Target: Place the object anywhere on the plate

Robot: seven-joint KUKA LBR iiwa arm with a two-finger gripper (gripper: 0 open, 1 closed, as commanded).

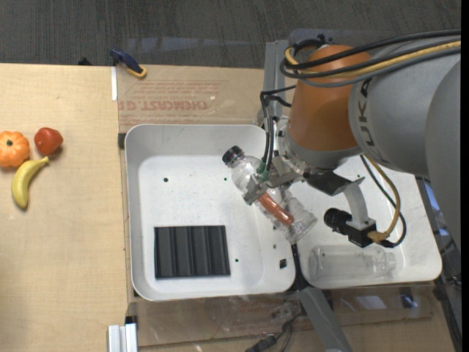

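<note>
My gripper (270, 193) sits low over the inner edge of the left white bin (139, 196), at the seam with the right white bin (418, 270). A clear plastic bottle with a dark cap (253, 178) lies slantwise under it, cap up-left, with an orange-red piece showing near its lower end. Whether I am clenched on the bottle I cannot tell; the wrist hides the contact. The black ribbed rectangular plate (192, 251) lies flat in the left bin's lower part, apart from the bottle, so I judge the placing not yet done. A second clear plastic container (350, 259) rests in the right bin. A tomato, orange and banana (28, 163) sit on the bench at left, well apart.
</note>
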